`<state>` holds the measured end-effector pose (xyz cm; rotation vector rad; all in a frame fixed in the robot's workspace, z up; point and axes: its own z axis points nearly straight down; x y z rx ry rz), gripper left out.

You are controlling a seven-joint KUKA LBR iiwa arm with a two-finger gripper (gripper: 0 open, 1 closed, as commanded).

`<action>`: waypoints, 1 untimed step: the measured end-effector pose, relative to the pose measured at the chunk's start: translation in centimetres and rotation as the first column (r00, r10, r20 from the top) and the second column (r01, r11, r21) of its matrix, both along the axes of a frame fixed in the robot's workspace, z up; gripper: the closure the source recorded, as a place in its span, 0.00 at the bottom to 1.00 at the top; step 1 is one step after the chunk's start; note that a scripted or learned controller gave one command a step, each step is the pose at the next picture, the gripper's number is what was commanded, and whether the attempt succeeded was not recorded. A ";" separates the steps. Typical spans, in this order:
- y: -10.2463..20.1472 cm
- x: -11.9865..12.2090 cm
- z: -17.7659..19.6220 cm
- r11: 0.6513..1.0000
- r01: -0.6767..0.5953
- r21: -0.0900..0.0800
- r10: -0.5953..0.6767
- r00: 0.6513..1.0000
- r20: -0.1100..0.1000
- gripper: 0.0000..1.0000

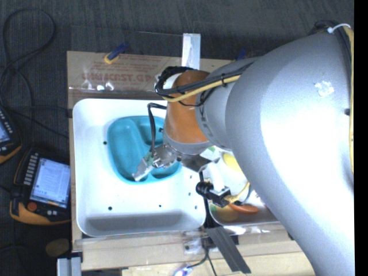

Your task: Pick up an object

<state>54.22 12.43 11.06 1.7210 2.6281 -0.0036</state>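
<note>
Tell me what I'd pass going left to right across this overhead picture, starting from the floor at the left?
Handheld control tablet on the floor → left white bin → teal object lying in that bin → the arm's orange band → the big grey arm.

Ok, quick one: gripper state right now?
Gripper: down on the teal object in the left bin; open or shut cannot be told.
</note>
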 end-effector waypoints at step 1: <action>3.2 -1.7 -1.6 1.000 0.025 0.000 -0.025 0.999 0.036 0.00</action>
